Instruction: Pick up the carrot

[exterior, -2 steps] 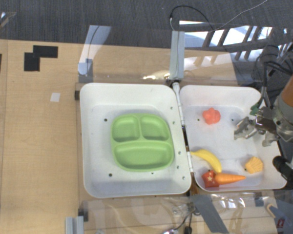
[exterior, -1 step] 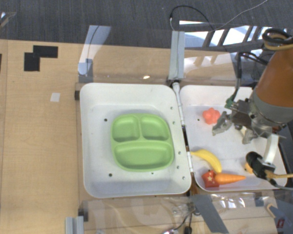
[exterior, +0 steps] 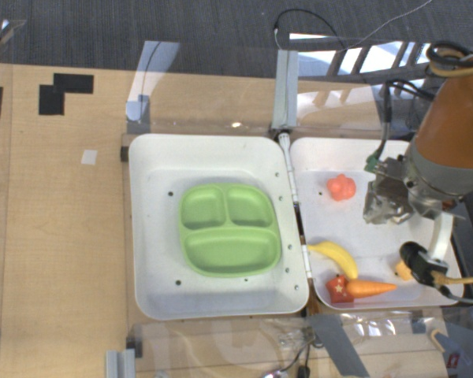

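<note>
Two white bins sit side by side on the bench, so start with the big stuff. The left bin (exterior: pixel 150 235) holds a green divided plate (exterior: pixel 229 230) pretty much dead centre. The right bin (exterior: pixel 315 160) has all the small toys, and the arm (exterior: pixel 457 124), grey with that orange band, hangs over its 3 o'clock side.

The gripper (exterior: pixel 388 203) hovers above the bin floor at roughly 2 o'clock from the bin's middle, pointing down. Can't tell whether it's released or clenched, since the view from above just shows a lump of grey metal. Nothing looks to be grasped in it.

Now the smaller bits. A banana (exterior: pixel 337 257) lies at about 7 o'clock in the right bin. The carrot (exterior: pixel 370 288) is just past it at 6 o'clock, lying flat near the bin's front wall with its tip aimed at 3 o'clock. A red thing (exterior: pixel 340 287) sits right against its blunt end, hard to say what it is. A red-orange toy (exterior: pixel 341 187) sits alone near 11 o'clock.

Progress-wise, basically nothing is done yet: the carrot lies on the bin floor, well apart from the gripper, at about 6 o'clock from it. The descent, the grasp and the lift are all left. A small yellow object (exterior: pixel 403 270) at 4 o'clock is partly covered by a black cable, so no ID on that one.
</note>
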`<state>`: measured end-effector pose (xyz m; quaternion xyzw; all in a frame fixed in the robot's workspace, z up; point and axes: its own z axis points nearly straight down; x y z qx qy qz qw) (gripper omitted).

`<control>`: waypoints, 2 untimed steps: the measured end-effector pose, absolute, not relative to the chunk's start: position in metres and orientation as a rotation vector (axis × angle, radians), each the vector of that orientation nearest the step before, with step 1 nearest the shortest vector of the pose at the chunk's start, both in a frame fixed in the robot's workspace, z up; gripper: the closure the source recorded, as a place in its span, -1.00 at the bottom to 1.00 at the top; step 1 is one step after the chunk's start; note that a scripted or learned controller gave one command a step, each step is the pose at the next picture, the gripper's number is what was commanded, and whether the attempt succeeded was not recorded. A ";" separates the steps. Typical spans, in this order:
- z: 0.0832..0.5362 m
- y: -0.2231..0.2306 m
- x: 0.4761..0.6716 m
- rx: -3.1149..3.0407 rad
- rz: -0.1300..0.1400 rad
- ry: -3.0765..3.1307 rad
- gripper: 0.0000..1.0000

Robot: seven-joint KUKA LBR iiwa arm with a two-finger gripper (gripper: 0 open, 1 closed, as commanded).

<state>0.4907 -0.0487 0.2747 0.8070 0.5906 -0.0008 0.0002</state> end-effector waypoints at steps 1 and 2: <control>0.275 -0.049 0.491 2.535 -0.003 1.855 -1.00; 0.182 -0.043 0.487 2.453 -0.003 1.967 -1.00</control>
